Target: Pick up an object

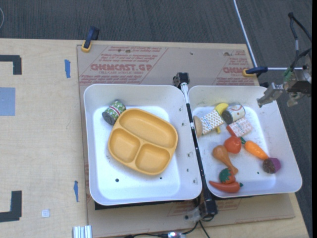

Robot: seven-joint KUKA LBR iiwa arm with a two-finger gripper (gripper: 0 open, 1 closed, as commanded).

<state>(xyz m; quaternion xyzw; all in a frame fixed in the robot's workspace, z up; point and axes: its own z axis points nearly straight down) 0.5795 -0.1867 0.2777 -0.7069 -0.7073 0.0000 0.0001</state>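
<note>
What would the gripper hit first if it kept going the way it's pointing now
The gripper sits at the right bin's upper right edge, pointing left and down. Straight on, it would probably meet the small can first, though depth is hard to judge from this one view.

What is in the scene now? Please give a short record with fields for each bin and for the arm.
left bin: yellow divided plate; small green can lying by its upper left edge
right bin: toy carrot, tomato, chicken leg, red chili, purple piece, small boxes and cans near the top
gripper: above right bin's upper right corner, holding nothing visible
</note>
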